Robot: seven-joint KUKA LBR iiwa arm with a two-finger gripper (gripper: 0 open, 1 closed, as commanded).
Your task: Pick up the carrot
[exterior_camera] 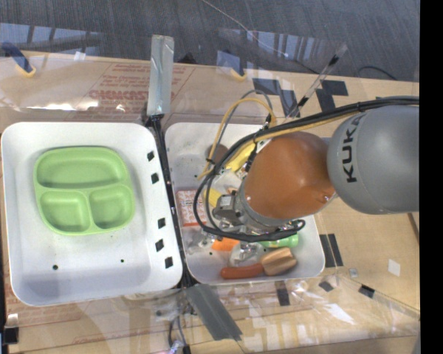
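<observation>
The gripper [240, 248] reaches down into the right-hand shallow white bin [179, 169], near that bin's front edge. Its metal parts show just below the orange band, but the arm's bulk and a loop of black cable cover most of it, so I cannot tell if it is spread, pressed together or pinching anything.

Just to the left of the gripper's visible metal lies a small orange piece, apparently the carrot [223, 245], resting on the bin floor toward the front edge, partly hidden under the cables. Whether the gripper touches it cannot be made out.

To the right of the gripper, near the bin's front right corner, sits a tan bread-roll-shaped toy [278, 259]. Along the front edge just below lies a reddish-brown sausage-shaped toy [241, 272]. A bright green toy piece [288, 240] peeks out from beneath the arm above the roll. A yellow item [229, 199] shows farther back, mostly covered by the wrist.

The grey arm with its orange band [288, 175] spans the bin from the right edge.

The left-hand shallow white bin [74, 271] carries a light green plastic divided tray with three compartments [85, 189], set toward its back left corner.
</observation>
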